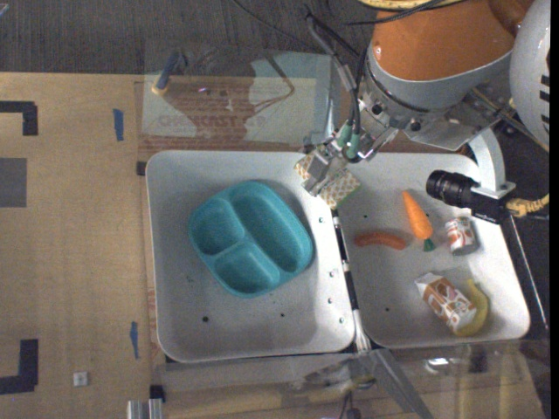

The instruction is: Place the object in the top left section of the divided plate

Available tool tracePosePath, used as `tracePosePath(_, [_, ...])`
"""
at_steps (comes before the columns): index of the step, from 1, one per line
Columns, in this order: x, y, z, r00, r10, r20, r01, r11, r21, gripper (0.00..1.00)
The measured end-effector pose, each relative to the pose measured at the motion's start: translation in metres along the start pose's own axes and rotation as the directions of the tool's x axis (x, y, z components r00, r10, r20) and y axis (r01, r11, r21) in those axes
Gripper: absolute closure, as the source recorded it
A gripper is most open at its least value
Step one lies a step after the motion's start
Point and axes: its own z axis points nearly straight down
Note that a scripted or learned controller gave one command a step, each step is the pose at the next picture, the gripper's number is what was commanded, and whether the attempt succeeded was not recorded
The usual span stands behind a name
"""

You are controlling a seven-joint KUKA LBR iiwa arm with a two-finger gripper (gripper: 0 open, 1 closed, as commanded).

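The two-finger gripper (325, 175) clamps a pale speckled waffle-like piece (330, 182) above the bins' shared edge (near the back), just beside the empty teal divided plastic plate (251, 236), presumably carrying it there.

Single fixed camera above the bench (70, 234), looking down at a slant. Both white bins sit side by side mid-frame, left bin (175, 321) and right bin (507, 321), bench far edge and dark floor along the top. Mid-range framing; the arm (437, 33) enters from upper right, close to the lens.
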Motion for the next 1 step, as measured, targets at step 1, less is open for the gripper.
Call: tracePosePath(1, [-0.0951,-0.0124,0.0151,1.000,0.012,0.002,-0.012,1.000,-0.002,1.00])
